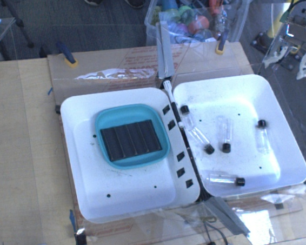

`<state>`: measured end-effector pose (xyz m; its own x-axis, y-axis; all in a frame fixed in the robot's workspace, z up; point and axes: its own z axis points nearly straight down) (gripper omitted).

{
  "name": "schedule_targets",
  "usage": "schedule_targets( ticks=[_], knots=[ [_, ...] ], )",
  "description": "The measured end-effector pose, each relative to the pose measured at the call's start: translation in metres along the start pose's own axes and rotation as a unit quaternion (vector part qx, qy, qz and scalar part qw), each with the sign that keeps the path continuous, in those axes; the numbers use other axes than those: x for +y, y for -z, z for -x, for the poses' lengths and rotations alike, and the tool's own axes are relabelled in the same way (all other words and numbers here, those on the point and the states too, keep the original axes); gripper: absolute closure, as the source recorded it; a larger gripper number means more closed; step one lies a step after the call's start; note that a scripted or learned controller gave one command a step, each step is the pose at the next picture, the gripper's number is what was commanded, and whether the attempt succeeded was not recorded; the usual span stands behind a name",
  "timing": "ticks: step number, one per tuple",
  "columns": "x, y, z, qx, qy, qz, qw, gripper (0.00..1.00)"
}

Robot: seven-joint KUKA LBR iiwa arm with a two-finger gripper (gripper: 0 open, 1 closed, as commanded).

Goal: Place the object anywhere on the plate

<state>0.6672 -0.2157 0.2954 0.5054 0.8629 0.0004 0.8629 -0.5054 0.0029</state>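
Beside plate (131,135), tubes (226,137) (capped).

Pretty bright and even from overhead on my end, soft shadows only, some glare off the white bins (226,92), whole picture slightly soft.

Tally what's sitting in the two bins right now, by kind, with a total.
Clear plastic tubes with black caps, right bin: 5
Teal square plate with dark ribbed insert, left bin: 1
Total: 6
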Motion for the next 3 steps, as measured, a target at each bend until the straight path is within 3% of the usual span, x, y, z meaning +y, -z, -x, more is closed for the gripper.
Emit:
schedule_targets(
  ticks=[1, 3],
  knots=[
    [-0.004, -0.035, -0.005, -0.001, -0.018, -0.003, 0.9998, 0.00],
    [-0.003, -0.047, -0.004, -0.001, 0.002, -0.004, 1.0000, 0.00]
  ],
)
